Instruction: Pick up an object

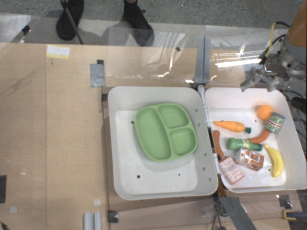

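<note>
Left bin [115, 143] holds a green divided plate [166, 131]. Right bin [225, 97] holds a carrot [230, 126], orange [264, 111], banana [275, 161], green can [275, 122] and small cartons [241, 165]. The gripper [263, 78] hangs over the right bin's far edge.

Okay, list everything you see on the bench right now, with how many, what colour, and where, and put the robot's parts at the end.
Bins: two, white, side by side on the bench.
Divided plate: one, green, in the left bin.
Carrot: one, orange, right bin, upper left.
Orange: one, orange, right bin, near the back.
Can: one, green and red, beside the orange.
Bottle: one, green, right bin centre.
Banana: one, yellow, right bin, right side.
Sausages: two, reddish, one by the left wall, one by the can.
Cartons: two, red and white, front of right bin.
Gripper: one, grey, above the right bin's back edge.
</note>
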Motion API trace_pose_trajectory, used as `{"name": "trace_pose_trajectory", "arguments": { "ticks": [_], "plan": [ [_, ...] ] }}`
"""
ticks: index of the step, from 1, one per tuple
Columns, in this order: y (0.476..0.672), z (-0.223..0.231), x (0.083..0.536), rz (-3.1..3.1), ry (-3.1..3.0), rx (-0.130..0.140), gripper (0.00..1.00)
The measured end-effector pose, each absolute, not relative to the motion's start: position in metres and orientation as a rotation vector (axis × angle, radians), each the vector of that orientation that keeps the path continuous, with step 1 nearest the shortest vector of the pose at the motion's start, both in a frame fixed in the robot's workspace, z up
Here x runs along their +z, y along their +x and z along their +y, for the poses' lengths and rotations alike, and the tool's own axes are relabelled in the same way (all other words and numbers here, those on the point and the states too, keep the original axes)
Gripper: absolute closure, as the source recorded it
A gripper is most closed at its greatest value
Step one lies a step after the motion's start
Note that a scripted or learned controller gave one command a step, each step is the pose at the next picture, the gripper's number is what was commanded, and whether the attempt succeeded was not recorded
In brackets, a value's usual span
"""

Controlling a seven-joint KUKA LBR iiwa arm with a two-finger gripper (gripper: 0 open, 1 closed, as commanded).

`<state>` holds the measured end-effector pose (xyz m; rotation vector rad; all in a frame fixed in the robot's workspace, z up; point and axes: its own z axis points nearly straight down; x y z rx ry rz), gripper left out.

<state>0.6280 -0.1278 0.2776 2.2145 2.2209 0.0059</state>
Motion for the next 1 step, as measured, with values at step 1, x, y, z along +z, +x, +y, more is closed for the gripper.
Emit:
{"name": "trace_pose_trajectory", "arguments": {
  "ticks": [1],
  "plan": [
    [0.5868,-0.1477,0.1458,2.27,2.167,0.002,0.0]
  ]
}}
